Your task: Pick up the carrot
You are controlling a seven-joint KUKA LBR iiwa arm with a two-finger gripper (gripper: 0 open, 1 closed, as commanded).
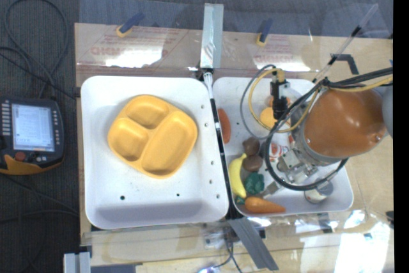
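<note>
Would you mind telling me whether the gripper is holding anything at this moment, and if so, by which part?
It cannot be told: the arm's orange band covers the gripper from above. The carrot lies apart from it at the right bin's near edge, beside the banana.

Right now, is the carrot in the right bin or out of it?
In. The carrot lies flat on the floor of the right bin, at its front edge, next to the banana. The gripper sits above, apart from it.

I'm seeing a smooth, plastic-looking carrot (263,205), a glossy yellow plastic tray (152,135), and matt white bins (102,201).
</note>
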